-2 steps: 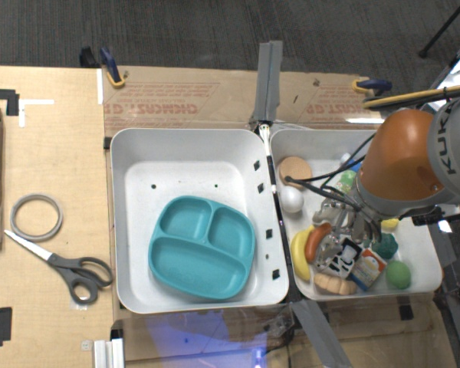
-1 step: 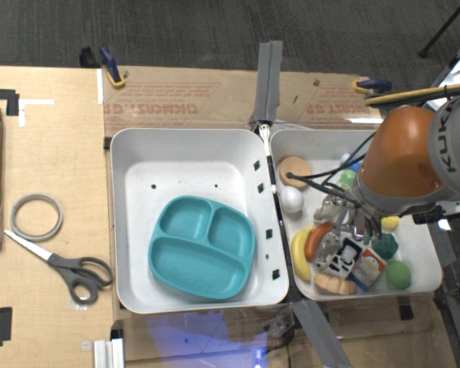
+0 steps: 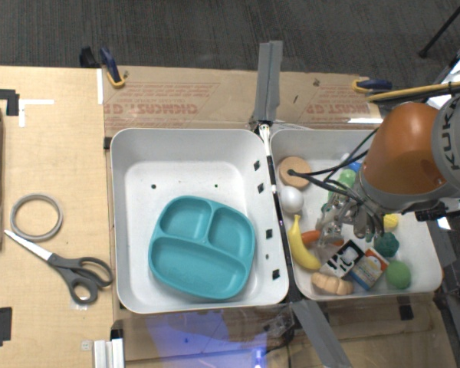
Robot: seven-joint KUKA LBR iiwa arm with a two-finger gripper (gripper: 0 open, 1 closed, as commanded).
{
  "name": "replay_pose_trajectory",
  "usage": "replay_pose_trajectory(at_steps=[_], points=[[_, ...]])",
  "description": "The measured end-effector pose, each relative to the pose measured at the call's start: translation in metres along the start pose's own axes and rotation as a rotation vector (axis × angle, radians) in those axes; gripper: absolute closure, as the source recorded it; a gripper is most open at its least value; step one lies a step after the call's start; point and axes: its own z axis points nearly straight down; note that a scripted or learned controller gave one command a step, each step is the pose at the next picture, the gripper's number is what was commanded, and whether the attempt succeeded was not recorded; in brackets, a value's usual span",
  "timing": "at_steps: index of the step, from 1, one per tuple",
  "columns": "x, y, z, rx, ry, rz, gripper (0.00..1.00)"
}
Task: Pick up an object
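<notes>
My gripper [image 3: 339,219] reaches down into the right bin [image 3: 429,240] from under the orange wrist band, hanging over the pile of toys. Just left of it lie a yellow banana [image 3: 300,245] and a small orange-red piece [image 3: 310,236]. A white ball [image 3: 290,199] and a tan round disc [image 3: 294,171] sit further back left. Below the gripper are a black-and-white card [image 3: 342,260], a small colourful box [image 3: 370,269], a tan bread-like piece [image 3: 331,284] and green balls [image 3: 398,274]. Nothing is visibly between the fingers.
The left bin [image 3: 130,205] holds a teal divided plate [image 3: 203,246]. Scissors [image 3: 65,267] and a tape roll [image 3: 36,216] lie on the wooden bench to the left. A grey divider post [image 3: 268,83] stands between the bins at the back.
</notes>
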Motion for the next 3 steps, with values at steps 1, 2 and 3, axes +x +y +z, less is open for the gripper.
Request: replay_pose_trajectory(at_steps=[1,2,3], points=[[0.049,-0.009,0.010,0.000,0.005,0.078,1.00],[0.002,-0.068,0.009,0.002,0.003,0.562,1.00],[-0.014,0.000,-0.067,0.003,0.005,0.771,1.00]])
